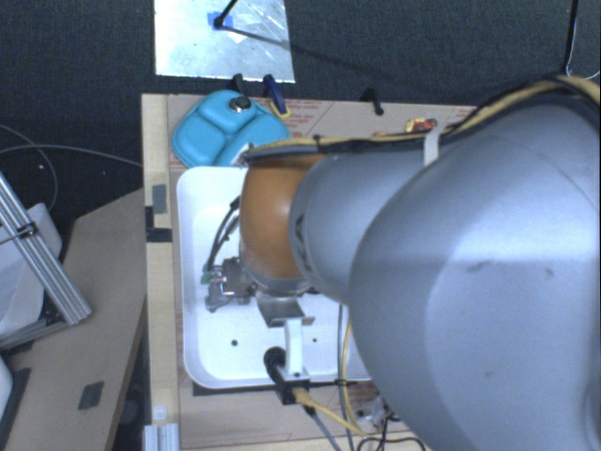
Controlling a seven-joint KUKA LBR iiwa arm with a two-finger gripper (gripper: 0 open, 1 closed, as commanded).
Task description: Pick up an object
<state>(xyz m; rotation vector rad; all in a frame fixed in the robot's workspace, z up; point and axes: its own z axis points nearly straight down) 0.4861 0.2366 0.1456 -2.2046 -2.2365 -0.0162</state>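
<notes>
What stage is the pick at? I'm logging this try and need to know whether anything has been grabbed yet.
Done: the arm has reached in over the left bin, its orange band low above the bin floor. In hand: nothing that can be seen; the arm's bulk hides the hand and any object under it. Left: a grasp and a lift, neither visible yet. A blue object sits beyond the bin.

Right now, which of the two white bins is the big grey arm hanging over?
The left bin, the one beside the blue object. The arm, with its orange band, covers much of it, leaving its left wall and near corner showing.
</notes>
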